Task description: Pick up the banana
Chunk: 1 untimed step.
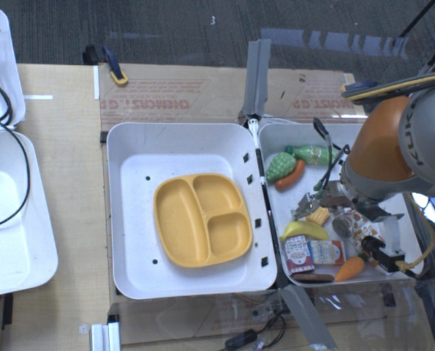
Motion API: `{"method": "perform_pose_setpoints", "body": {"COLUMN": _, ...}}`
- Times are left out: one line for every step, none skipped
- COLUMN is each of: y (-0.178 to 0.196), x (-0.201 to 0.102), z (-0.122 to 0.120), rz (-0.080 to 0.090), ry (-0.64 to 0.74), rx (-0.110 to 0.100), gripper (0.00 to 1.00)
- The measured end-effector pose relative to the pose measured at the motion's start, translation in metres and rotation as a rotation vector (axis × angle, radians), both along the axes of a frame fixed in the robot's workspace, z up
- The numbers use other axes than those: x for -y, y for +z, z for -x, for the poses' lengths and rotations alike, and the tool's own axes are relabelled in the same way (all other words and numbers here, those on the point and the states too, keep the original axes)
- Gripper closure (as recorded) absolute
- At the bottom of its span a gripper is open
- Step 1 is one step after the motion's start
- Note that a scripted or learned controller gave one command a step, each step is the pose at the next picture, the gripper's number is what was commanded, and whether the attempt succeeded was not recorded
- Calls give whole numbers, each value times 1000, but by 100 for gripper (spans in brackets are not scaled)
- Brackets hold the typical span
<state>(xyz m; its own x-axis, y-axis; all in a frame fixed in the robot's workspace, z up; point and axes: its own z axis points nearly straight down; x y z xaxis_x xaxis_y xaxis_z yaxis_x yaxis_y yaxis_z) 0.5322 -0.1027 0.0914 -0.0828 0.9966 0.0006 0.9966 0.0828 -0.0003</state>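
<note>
Camera view, from above and at a slant, gave me both white bins side by side: the left bin held a yellow divided tray lying flat near its middle, which I took to be a drop-off place sitting ready, while the right bin carried all the loose toy food crowded together. The arm reached in from the right, its orange band over the right bin's far-right part, and the gripper hung low over the clutter, just above and beside the banana; I judged it was stationed there to line up a descent on that fruit. I could not tell from this angle how the gripper stood, since the metal parts merged with the items beneath, and nothing showed clearly held. The banana lay in the right bin's left half, toward the near side, a short curved yellow piece resting flat with its arc upward and a darker tip at its left end. It touched a small red and white carton on its near side, and a pale yellow chunk sat just beyond it. A green bumpy vegetable and a red-orange chili lay farther off, and a carrot sat near the right. Packed so tightly, I judged the banana offered little room around it.
</note>
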Motion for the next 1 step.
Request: {"method": "perform_pose_setpoints", "body": {"y": 9, "x": 1, "z": 0, "rz": 0, "ry": -5, "rx": 0, "gripper": 100}}
